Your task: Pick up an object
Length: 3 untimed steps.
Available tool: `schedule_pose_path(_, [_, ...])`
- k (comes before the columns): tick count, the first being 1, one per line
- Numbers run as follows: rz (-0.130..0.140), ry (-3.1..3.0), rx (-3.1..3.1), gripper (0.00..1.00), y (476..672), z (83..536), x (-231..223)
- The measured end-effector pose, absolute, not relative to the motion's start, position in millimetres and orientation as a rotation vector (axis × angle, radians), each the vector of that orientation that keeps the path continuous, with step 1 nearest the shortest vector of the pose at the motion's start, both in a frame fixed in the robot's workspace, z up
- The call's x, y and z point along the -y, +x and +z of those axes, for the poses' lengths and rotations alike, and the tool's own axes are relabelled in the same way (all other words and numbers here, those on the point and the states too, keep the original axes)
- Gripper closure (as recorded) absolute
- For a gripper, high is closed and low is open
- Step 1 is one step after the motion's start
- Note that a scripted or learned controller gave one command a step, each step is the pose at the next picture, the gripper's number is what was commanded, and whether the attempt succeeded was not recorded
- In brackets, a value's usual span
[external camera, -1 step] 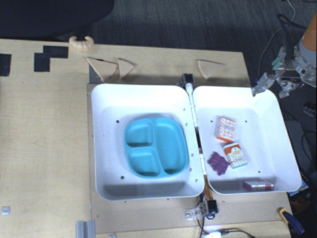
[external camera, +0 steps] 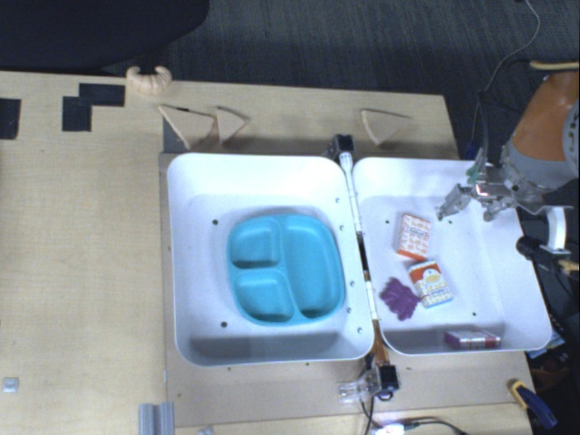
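My gripper [external camera: 468, 201] hangs over the upper right part of the right bin [external camera: 507, 270], its fingers spread apart with nothing between them. Below and left of it, on the bin floor, lies a small orange and white packet [external camera: 413, 236]. A second orange and white carton [external camera: 432, 284] sits lower down, with a purple crumpled object [external camera: 399, 296] beside it on the left. A pink and red tube [external camera: 471, 339] rests along the bin's front wall.
The left bin [external camera: 195, 243] holds a blue divided tray [external camera: 285, 266]. A metal divider rail [external camera: 356, 234] runs between the two bins. Cables hang at the far right near the arm.
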<state>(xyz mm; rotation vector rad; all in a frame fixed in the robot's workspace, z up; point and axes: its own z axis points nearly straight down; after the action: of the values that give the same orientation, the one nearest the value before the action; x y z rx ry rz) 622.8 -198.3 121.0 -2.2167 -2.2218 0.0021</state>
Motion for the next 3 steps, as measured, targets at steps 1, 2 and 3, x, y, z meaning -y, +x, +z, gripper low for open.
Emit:
schedule_pose_path(1, [-0.005,-2.221,2.226,0.0,549.2,86.6,165.3])
schedule_pose_path(2, [-0.011,-2.224,2.234,1.0,551.8,98.8,165.4])
schedule_pose_path(3, [-0.011,-2.224,2.234,0.0,551.8,98.7,165.3])
